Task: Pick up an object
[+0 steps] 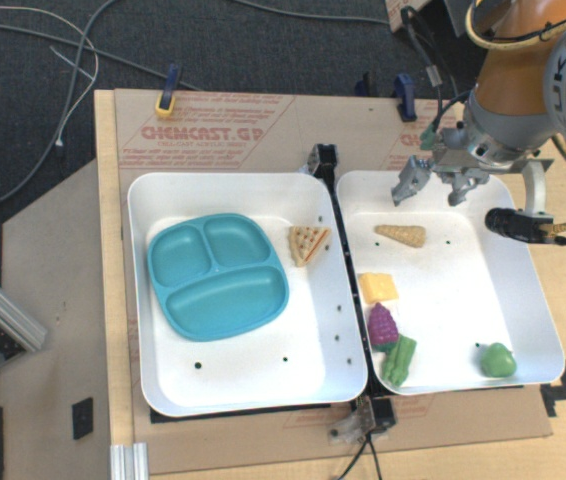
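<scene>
Overhead, the gripper (pixel 431 181) hung with its two fingers spread apart and nothing between them, above the far edge of the right bin (pixel 523 288). Nearest it, just toward the near side, lay a tan wedge (pixel 401 235) flat on the bin floor, which was judged the likeliest thing to be picked. It looked like a small toy food piece: probably light, stiff and smooth-skinned, so weight was no concern but slipping was. Its tapered outline suggested that the fingers should close across the broader right end, not the point, where they might squeeze it out sideways. Because it lay low, the fingertips would have had to come down almost to the floor. Farther toward the near side were a yellow square (pixel 378 287), a purple cluster (pixel 382 324) touching a green piece (pixel 398 360), and a green lump (pixel 498 359) by the near right corner. The left bin (pixel 163 368) bore a teal tray (pixel 220 275) and a waffle piece (pixel 307 243) just to its right.
</scene>
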